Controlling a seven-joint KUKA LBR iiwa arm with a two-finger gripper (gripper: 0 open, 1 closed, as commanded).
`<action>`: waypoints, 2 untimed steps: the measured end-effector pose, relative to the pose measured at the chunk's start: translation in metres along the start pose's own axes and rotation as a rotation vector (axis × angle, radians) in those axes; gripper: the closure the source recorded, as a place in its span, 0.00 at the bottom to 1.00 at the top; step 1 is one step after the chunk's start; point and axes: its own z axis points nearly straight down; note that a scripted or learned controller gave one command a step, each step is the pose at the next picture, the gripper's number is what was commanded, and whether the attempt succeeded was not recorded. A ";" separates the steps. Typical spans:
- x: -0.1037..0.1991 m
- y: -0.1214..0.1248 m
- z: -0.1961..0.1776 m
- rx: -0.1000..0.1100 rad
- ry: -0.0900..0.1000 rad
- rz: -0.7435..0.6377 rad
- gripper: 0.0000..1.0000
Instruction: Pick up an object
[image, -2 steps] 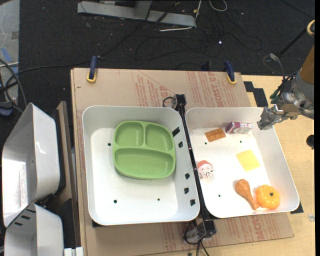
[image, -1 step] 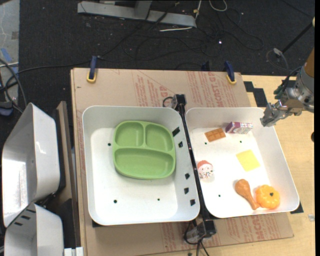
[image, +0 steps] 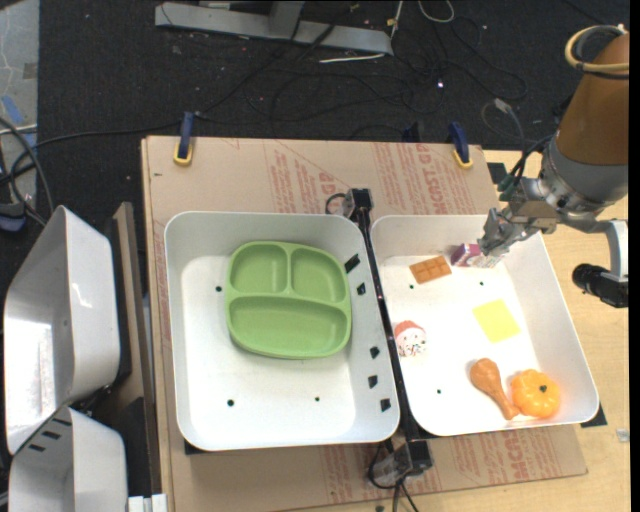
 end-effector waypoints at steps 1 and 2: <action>0.055 0.006 0.015 0.001 0.000 0.001 1.00; 0.115 0.005 0.011 0.000 0.000 -0.001 1.00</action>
